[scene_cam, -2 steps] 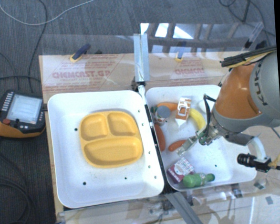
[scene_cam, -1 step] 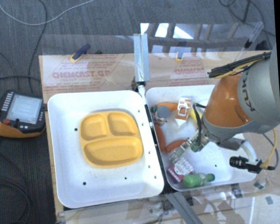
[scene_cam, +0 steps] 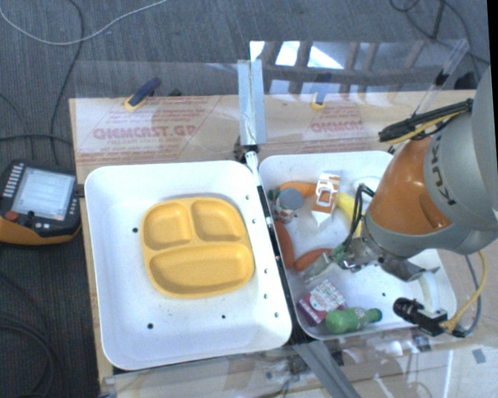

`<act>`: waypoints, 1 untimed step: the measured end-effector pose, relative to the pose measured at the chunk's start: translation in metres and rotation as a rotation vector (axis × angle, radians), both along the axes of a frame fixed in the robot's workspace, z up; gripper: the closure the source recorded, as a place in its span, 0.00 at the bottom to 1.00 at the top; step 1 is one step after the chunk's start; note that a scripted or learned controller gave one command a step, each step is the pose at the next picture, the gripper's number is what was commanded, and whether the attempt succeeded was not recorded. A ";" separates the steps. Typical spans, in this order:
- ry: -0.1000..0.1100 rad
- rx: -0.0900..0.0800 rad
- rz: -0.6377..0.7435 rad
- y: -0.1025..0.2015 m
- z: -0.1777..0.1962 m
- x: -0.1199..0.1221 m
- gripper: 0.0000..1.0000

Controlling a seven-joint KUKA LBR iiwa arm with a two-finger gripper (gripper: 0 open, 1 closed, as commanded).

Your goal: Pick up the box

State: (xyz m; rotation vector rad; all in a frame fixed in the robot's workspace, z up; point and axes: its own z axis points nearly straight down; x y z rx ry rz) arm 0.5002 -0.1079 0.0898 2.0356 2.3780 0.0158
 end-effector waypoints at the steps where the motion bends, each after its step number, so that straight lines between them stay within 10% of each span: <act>1: -0.003 -0.012 0.107 0.005 0.001 -0.011 0.00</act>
